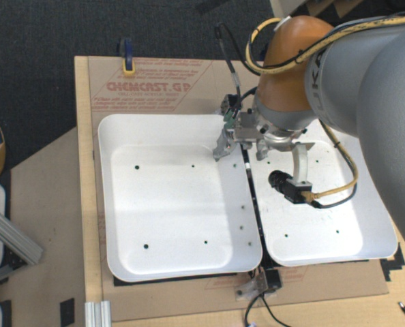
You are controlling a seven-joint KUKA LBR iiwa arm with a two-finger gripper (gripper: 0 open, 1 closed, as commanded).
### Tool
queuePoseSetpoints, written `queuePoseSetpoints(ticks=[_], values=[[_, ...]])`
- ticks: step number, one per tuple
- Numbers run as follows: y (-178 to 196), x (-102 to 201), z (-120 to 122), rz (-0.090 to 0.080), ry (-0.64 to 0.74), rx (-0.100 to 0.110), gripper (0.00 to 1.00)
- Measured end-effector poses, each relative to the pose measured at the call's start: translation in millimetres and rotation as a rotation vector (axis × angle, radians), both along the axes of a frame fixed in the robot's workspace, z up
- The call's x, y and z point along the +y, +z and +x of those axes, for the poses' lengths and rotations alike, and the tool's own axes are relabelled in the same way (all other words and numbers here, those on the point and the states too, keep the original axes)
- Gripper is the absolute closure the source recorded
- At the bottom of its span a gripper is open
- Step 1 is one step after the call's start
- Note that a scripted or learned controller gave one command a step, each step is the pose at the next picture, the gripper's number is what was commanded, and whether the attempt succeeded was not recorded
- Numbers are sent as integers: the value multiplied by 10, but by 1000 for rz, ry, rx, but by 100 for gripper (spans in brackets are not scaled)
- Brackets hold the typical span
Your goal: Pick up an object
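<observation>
Two shallow white plastic bins sit side by side on a brown cardboard sheet (155, 80) with red lettering, the left bin (121, 203) toward 8 o'clock and the right bin (339, 240) toward 4 o'clock. A small blue and yellow clamp (127, 56) is at 11 o'clock. The grey robot arm with its orange band (291, 53) reaches in from 2 o'clock, its metal two-finger gripper (247, 140) low over the seam between the bins near their far rims. Neither how far open the gripper is, what it holds, nor where the object to pick lies can be told.
</observation>
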State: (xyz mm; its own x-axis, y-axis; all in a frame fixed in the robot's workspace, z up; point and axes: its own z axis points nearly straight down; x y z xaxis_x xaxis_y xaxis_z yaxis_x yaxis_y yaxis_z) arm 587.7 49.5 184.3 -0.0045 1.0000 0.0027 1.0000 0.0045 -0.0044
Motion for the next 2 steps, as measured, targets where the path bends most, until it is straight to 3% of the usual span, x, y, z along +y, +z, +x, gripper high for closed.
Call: queuePoseSetpoints(ticks=[1, 2], values=[[15, -597, 19, -5, -11, -2, 0], [1957, -510, 283, -3, -2, -26, 0]])
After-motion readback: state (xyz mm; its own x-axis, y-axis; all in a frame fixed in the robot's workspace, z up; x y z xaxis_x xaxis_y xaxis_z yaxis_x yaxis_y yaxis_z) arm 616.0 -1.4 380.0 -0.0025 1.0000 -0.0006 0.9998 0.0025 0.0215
